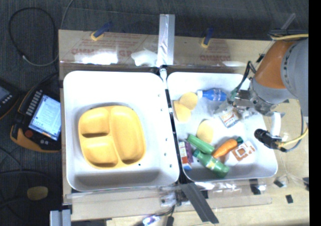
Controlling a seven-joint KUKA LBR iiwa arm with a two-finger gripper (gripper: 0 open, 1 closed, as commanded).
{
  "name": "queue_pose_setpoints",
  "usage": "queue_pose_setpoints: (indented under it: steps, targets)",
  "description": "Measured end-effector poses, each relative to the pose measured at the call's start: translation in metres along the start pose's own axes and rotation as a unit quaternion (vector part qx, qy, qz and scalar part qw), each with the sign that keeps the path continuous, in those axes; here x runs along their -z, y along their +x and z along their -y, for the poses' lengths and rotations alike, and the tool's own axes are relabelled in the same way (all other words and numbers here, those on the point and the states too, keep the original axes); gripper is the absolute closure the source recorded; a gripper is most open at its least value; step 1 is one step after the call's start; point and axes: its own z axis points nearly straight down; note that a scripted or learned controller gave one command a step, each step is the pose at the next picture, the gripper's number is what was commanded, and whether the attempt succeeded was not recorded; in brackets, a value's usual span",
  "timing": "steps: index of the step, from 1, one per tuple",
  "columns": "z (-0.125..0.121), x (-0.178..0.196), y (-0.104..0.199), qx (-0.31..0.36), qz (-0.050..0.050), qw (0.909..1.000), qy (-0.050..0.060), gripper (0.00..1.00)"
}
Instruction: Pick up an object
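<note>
The arm [281,72], grey with an orange band, enters from the right and reaches over the upper right part of the right bin [261,167]. The tool [239,100] sits low over the bin floor near the bin's upper right corner. Whether the tool is open or closed cannot be told from this angle, and nothing can be seen in its grasp.

Contents of the right bin:
- A clear bottle with a blue cap [211,94] lies on its side near the upper wall, just left of the tool.
- A small printed packet [229,118] lies just below the tool, close to it; contact cannot be confirmed.
- Two pale yellow rounded pieces [184,106] lie near the dividing wall, one partly over the other.
- A pale yellow ball-shaped item [205,130] lies near the centre.
- A green bottle [200,144] and a second green bottle [211,163] lie tilted in the lower part.
- An orange carrot [224,147] lies slanted between the green bottles.
- A small orange and white carton [244,150] lies right of the carrot.

The left bin [80,82] holds a yellow divided tray [111,134], lying flat at its centre.

A handheld control pendant [37,118] rests on the floor left of the surface [125,44].
</note>
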Motion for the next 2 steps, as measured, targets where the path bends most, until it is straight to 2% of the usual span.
queue_pose_setpoints:
  steps: [1, 2]
  targets:
    - [-0.001, 0.010, 0.001, 0.001, 0.000, 1.0000, 0.000, 1.00]
    - [-0.068, 0.092, 0.036, 0.025, 0.002, 0.9997, -0.002, 1.00]
